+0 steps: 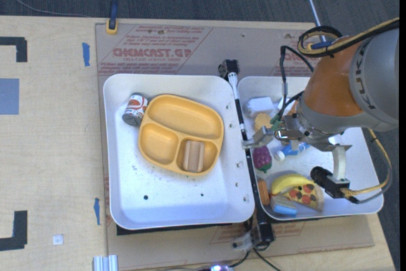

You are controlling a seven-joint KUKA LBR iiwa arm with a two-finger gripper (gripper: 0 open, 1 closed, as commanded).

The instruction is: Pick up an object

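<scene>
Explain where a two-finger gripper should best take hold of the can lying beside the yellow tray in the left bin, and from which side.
Grip the can across its round body, coming straight down from above. It lies on its side in the left bin, tucked against the yellow tray, so a sideways approach looks blocked. Closing across the width, probably near the middle, should keep it from rolling away.

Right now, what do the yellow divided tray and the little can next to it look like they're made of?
The divided tray looks like moulded plastic: uniform matte yellow, soft rounded edges. The can seems metal, with a shiny silvery rim and printed red label, though it's too small to be sure.
</scene>
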